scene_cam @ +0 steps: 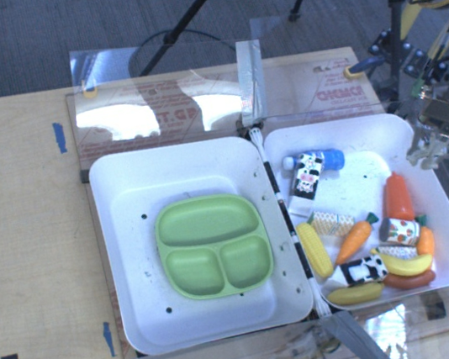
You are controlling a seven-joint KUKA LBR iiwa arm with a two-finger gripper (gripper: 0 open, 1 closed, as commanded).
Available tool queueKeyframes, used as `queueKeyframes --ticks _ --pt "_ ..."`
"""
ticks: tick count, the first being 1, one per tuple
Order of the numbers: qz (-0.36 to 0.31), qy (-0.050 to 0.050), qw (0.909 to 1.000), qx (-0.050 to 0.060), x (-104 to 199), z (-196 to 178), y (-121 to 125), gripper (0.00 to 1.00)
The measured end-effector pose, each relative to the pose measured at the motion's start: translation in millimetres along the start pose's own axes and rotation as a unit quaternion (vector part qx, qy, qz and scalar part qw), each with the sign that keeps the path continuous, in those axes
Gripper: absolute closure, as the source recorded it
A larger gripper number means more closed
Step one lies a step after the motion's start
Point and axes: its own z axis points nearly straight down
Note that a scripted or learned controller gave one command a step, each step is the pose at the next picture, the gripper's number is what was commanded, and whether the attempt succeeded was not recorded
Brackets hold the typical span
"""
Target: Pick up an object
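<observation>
Gripper (426, 151) sits at the far right, just past the right bin's outer rim and above its upper right corner — whether it is open or closed cannot be told, and nothing shows in its hold.

2 white bins lie side by side. In the left bin (116, 192) rests a green divided tray (214, 244) with 3 compartments, roughly centred.

All the loose toys are in the right bin (387, 132). Near its top lies a blue bottle (323, 159), touching a cow-print carton (307, 176) just below it. Along the right side stands a red ketchup bottle (398, 209). In the middle, an orange carrot (354, 240) lies tilted, beside a waffle-like piece (331, 219). A corn cob (314, 249) lies against the left wall. Near the bottom — a 2nd cow-print item (361, 269), a banana (405, 265) and a yellow piece (354, 294) along the front wall.
</observation>
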Motion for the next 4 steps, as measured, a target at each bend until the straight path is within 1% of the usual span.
queueKeyframes --ticks 1,2,3,4 --pt "0.06 0.0 0.9982 0.003 -52.9 2.2 -0.9 1.0" --pt "0.06 0.0 0.9982 0.003 -52.7 2.1 -0.9 0.0" --pt "0.182 0.0 0.9834 0.004 -36.5 59.3 26.3 0.0" --pt "0.018 0.001 0.9998 0.004 -31.9 110.3 52.1 0.0"
